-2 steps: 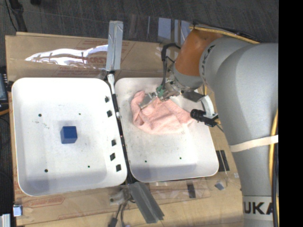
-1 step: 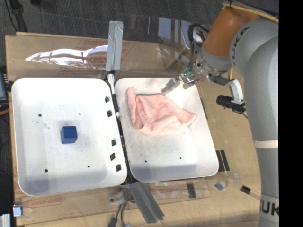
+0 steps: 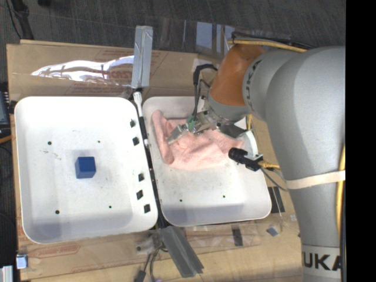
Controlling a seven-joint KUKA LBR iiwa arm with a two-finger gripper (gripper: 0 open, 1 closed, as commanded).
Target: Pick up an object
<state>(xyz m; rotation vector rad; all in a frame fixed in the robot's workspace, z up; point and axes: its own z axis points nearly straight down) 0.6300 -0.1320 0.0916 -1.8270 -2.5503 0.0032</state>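
Setting: a counter carries two shallow white bins side by side, the left bin and the right bin.
Arm: the grey arm reaches in from the right and bends down over the far half of the right bin.
Claw: the claw sits low over the upper left part of the pink cloth. The view does not show whether it is open or closed, nor whether any fabric is caught in it.
Nearest object: a pink cloth lies crumpled in the far half of the right bin, with its left fold close against the bin's left wall.
Other object: a blue cube rests alone near the middle of the left bin, well apart from the claw.
Handling of the cloth: judged light, soft and limp. It will sag and drape when raised and cannot break. A pinch on a raised fold or ridge should hold better than one on a flat spread, where the claw may slide over the fabric or take too thin a layer.
Handling of the cube: judged small, stiff and light, with flat opposite faces to close on.
Edges: the cloth's left side lies near the wall shared with the left bin, so a grasp there has little side room. The far wall is also close.
Open room: the near half of the right bin is bare, and the space straight above the cloth gives a free lift.
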